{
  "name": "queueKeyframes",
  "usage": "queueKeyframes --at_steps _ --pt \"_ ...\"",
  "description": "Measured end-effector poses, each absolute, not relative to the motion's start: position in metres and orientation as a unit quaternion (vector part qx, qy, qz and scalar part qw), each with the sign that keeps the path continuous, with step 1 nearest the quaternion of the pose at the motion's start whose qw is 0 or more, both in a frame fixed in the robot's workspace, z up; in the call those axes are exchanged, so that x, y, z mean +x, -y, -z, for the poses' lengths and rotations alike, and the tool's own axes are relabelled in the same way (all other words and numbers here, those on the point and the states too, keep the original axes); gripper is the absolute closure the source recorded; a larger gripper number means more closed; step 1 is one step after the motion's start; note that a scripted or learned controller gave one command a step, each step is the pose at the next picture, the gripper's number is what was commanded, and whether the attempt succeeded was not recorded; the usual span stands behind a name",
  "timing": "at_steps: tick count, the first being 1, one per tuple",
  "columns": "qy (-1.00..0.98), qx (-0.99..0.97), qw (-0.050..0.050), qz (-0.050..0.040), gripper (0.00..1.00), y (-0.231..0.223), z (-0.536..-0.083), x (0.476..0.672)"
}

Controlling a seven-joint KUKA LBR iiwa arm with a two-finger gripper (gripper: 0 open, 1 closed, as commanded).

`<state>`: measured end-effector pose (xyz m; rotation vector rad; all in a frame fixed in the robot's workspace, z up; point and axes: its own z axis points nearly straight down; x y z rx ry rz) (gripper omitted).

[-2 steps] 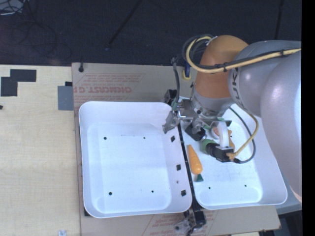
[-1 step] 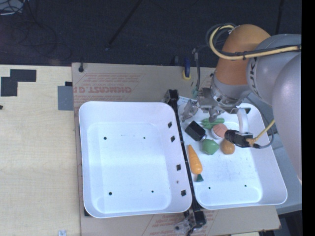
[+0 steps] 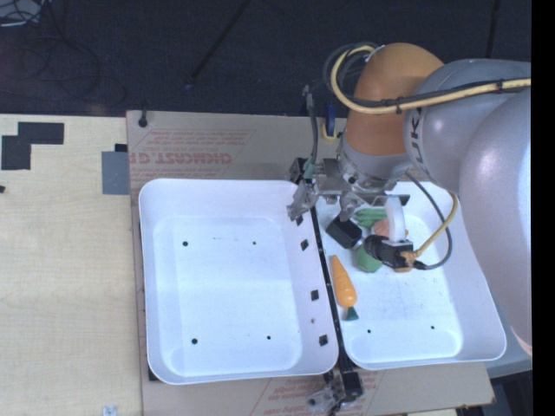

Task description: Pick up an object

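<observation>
Even overhead light, soft focus, faint shadows

The shallow white plastic right-hand bin (image 3: 434, 336) is plain but for small black dots, and in it lies an orange carrot-shaped toy (image 3: 343, 282) with a dark green tip, just beside the bin's left wall. Further back in that bin show a green object (image 3: 371, 259), a pink and white piece (image 3: 390, 224) and a black block (image 3: 344, 231). Left of it, the matching white left-hand bin (image 3: 225, 284) rests on brown cardboard with red lettering (image 3: 208, 150), over a pale wooden surface (image 3: 61, 276) bearing dark grey rectangles.
</observation>
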<state>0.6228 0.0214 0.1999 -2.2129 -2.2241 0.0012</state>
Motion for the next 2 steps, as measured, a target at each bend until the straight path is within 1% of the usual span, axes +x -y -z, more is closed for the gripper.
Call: queueKeyframes --at_steps 1,2 --pt "0.710 -0.704 0.004 -0.0013 0.00 -0.112 -0.186 0.601" --pt "0.708 -0.706 0.001 -0.0009 0.00 -0.138 -0.145 0.645"
